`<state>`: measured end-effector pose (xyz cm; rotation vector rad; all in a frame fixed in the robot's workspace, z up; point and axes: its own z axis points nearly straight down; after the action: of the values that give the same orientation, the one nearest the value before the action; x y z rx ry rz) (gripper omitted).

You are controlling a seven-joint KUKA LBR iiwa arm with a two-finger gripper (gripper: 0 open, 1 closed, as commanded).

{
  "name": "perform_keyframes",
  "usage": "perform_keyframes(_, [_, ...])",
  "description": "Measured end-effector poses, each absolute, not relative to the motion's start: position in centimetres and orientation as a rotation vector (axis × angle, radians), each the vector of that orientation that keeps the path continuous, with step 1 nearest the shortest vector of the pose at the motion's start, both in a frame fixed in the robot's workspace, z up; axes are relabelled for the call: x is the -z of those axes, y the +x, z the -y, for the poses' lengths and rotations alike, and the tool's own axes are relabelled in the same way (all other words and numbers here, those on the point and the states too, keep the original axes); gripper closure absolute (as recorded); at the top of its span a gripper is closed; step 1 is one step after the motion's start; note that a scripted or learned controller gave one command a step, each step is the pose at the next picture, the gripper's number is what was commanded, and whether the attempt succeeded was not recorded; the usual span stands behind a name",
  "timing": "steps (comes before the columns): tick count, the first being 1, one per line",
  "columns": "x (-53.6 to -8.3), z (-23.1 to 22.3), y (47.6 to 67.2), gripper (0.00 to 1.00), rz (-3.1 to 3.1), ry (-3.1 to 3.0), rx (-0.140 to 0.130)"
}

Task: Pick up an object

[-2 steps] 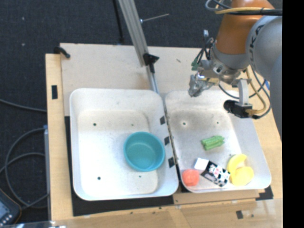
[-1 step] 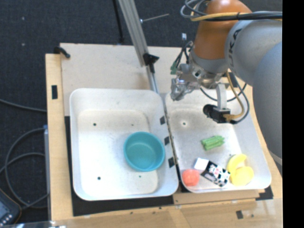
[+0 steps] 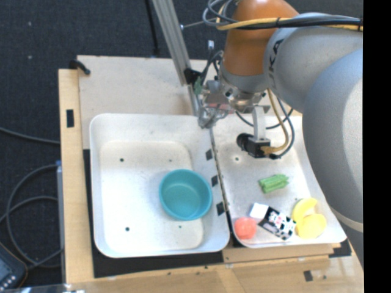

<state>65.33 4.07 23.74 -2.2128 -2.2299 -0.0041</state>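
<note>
Dark carpet surrounds a pale wooden bench (image 3: 70, 163) bearing two shallow white bins. Your left bin (image 3: 122, 133) holds one teal round bowl (image 3: 185, 194), upright, close to its right wall. Your right bin (image 3: 235, 163) carries a green ridged block (image 3: 273, 182), a salmon-pink ball (image 3: 245, 227), a black-and-white patterned box (image 3: 276, 222) and a yellow two-lobed plastic piece (image 3: 307, 218), all towards its near end. The grey arm (image 3: 330, 102) cuts off that bin's right side. The gripper (image 3: 208, 118) hangs at the far end of the divide between the bins, its detail too small: released or clenched, you cannot tell.
</note>
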Motion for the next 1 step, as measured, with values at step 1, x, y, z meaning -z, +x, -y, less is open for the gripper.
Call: perform_keyframes(1, [-24.82,-8.6,63.95,1.0,2.229,-2.212,0.003])
